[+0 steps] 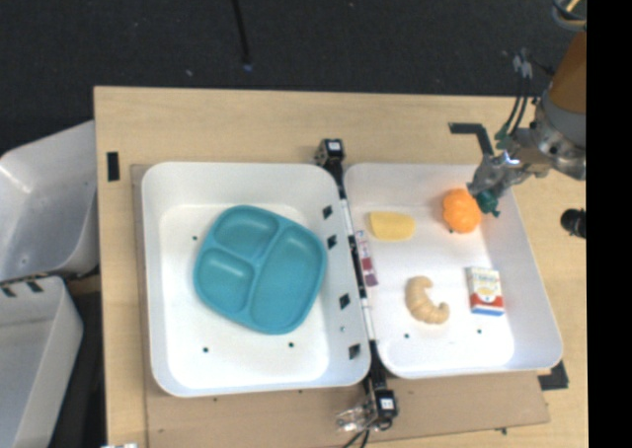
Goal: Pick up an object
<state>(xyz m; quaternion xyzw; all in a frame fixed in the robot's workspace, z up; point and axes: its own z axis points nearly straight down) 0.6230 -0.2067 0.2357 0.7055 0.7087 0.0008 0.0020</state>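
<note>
Your gripper (486,189) sits over the far right corner of the right bin (528,342), its tip just beside the orange ball (460,210); whether it is touching the ball or gripping it you cannot tell. In that bin you also have a yellow block (392,227), a croissant (427,301) and a small carton (485,291), all apart from each other. The left bin (168,357) holds a teal divided plate (260,268).
</note>
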